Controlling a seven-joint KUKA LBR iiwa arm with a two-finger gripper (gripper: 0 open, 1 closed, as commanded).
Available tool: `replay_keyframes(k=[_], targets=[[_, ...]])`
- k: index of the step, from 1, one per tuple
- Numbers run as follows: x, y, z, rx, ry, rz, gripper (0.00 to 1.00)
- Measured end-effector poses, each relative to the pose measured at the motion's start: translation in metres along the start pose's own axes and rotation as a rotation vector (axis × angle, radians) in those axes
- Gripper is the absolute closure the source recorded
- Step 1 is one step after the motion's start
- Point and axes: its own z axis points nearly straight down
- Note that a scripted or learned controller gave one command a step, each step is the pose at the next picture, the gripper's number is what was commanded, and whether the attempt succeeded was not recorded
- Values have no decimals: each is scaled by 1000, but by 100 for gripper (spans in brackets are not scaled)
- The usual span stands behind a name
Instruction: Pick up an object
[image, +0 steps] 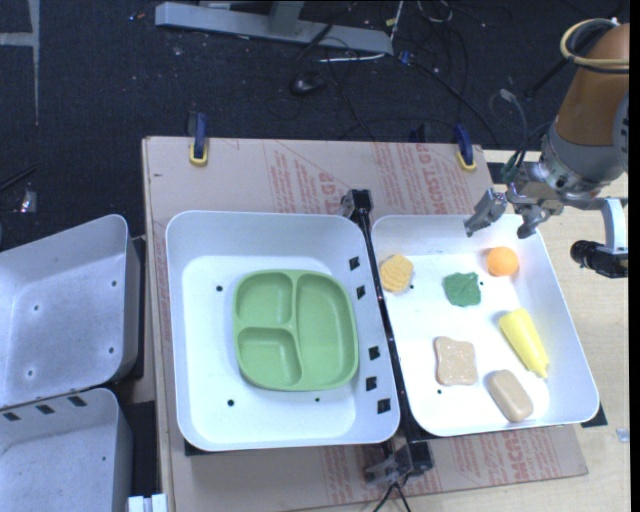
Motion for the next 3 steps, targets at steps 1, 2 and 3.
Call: replay_keyframes(k=[1,2,3], targets=[[0,3,-8,-12,-2,-2,0],[0,2,57,-7,-1,-1,0],[-2,5,120,-7,1,-1,0]])
